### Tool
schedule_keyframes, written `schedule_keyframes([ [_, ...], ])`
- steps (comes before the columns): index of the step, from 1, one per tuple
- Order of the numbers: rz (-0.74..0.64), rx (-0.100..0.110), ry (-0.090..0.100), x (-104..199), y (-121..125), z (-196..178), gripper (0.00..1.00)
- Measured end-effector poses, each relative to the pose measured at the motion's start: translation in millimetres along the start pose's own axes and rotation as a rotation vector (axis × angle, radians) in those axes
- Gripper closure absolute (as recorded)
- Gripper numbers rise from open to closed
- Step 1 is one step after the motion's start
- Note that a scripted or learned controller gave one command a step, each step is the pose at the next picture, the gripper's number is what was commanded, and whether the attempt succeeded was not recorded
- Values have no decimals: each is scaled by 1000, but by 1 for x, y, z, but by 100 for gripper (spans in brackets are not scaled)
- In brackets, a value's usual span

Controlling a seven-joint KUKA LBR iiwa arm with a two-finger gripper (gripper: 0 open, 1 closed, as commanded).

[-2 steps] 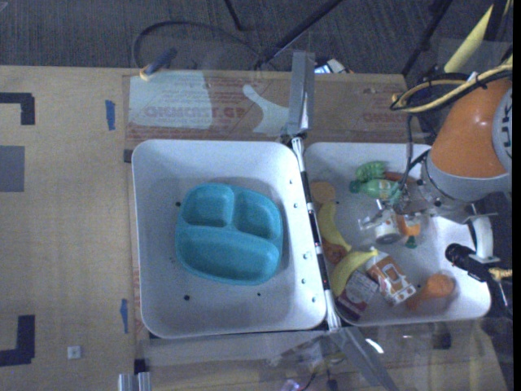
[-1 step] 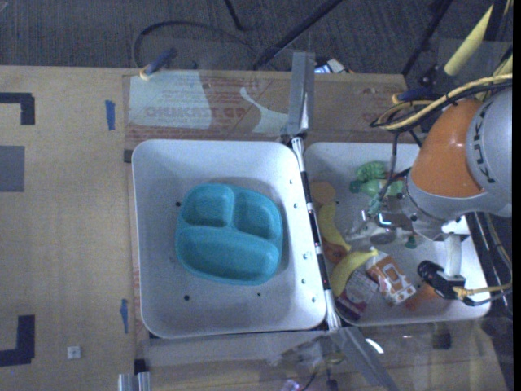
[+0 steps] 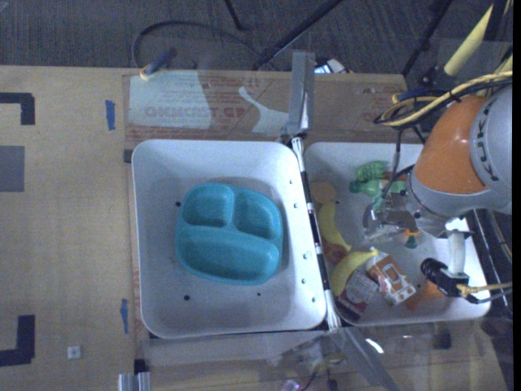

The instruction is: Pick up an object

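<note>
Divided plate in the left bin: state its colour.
Teal blue divided plate, shown in the camera view.

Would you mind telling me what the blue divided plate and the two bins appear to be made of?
The blue divided plate looks like moulded plastic, matte, with soft rounded compartment edges. The left bin and right bin look like smooth white plastic, slightly glossy; painted metal cannot be excluded.

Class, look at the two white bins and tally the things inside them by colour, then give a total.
Teal, the divided plastic plate: 1
Yellow, the curved banana-shaped pieces: 2
Green, the small toy: 1
Orange and white, the printed packet: 1
Total: 5 that can be told apart; more lie hidden under the arm.
</note>
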State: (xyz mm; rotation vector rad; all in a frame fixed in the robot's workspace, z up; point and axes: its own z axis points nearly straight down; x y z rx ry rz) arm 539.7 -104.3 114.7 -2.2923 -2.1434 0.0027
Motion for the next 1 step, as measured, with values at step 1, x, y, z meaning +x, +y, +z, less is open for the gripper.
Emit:
schedule_keyframes([
  [1, 195, -3, -2, 62, 42, -113, 100],
])
